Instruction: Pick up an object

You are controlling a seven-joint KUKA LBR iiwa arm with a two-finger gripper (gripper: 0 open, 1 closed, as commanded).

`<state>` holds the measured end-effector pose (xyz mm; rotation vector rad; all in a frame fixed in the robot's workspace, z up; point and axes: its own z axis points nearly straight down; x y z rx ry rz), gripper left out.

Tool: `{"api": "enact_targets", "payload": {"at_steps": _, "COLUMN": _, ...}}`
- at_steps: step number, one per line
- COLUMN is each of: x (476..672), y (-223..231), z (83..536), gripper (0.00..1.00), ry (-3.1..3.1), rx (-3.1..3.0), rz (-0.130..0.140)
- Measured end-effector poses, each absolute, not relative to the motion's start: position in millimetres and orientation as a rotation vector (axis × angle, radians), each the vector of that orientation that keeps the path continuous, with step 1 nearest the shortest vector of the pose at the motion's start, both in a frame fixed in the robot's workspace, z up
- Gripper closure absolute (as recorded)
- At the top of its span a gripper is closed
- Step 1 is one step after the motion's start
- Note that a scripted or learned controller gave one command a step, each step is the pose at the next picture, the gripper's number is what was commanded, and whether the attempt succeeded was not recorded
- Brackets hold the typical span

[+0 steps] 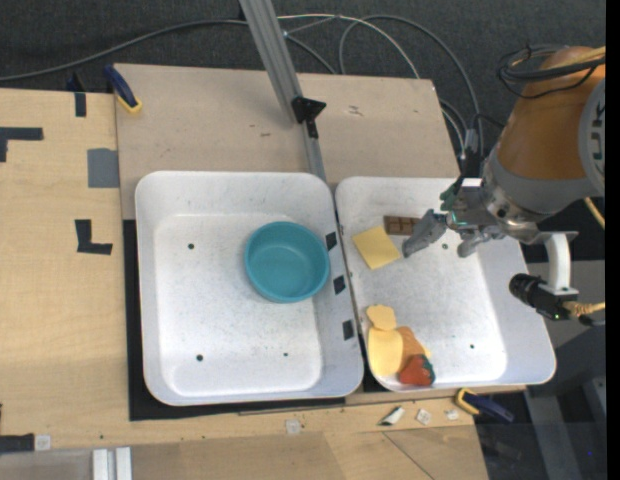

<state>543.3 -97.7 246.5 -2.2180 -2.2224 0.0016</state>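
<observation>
Camera view: we see the gripper (442, 240) over the right bin (510, 363), upper part, fingers spread apart with nothing between them. Just left of it we spot a yellow square block (375, 247) lying flat on the bin floor, and a small brown piece (398, 225) beside that block's upper right corner. Near the bin's front left corner we note a pale yellow object (385, 343) touching an orange-red one (417, 368). In the left bin (180, 368) a teal bowl (286, 260) sits upright.
</observation>
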Motion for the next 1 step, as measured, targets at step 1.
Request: {"api": "enact_targets", "payload": {"at_steps": 1, "x": 543.3, "y": -97.9, "z": 246.6, "gripper": 0.00, "ry": -2.223, "rx": -2.218, "rz": 0.001}}
